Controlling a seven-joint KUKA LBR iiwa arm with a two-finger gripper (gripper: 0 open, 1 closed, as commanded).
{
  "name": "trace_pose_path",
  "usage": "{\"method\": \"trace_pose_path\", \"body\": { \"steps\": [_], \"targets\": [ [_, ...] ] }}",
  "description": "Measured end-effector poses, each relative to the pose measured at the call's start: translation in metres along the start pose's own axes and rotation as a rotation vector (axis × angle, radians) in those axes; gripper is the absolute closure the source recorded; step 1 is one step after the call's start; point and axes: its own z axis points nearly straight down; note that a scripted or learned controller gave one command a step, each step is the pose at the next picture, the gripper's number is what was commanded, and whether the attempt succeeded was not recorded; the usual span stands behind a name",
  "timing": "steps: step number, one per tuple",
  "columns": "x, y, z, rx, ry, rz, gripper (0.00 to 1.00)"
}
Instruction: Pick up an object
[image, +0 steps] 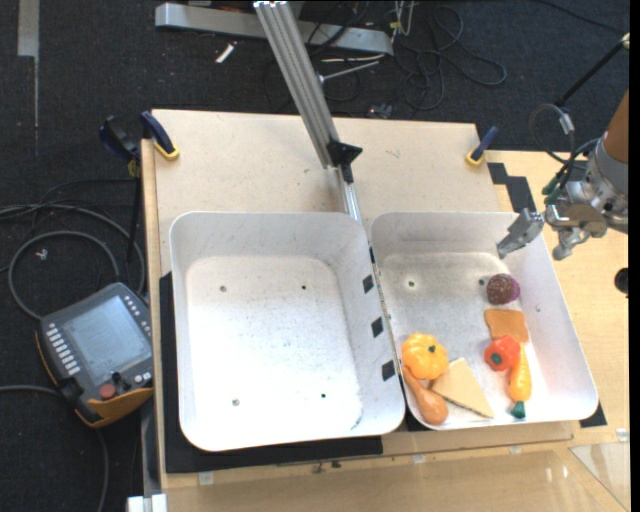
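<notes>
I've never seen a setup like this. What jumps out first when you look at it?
The bright toy foods huddled in the near right corner of the right bin: a yellow pumpkin, an orange carrot, a red pepper, a pale wedge and, further back, a purple ball. Above that bin's far right edge hangs the claw, open, holding nothing. The left bin sits beside it.

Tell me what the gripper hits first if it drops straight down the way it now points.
The gripper hangs open above the right bin's far right corner. Straight down it would probably meet the bin's rim or bare floor there; the purple ball lies slightly nearer the camera. Depth is hard to judge.
</notes>
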Motion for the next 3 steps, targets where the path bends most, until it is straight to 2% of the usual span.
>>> {"method": "trace_pose_path", "body": {
  "steps": [1,2,3],
  "targets": [
    [0.0,0.001,-0.003,-0.005,-0.001,-0.001,0.0],
    [0.0,-0.009,0.054,0.001,0.0,0.001,0.0],
    [0.003,-0.009,0.098,0.0,0.0,0.0,0.0]
  ]
}}
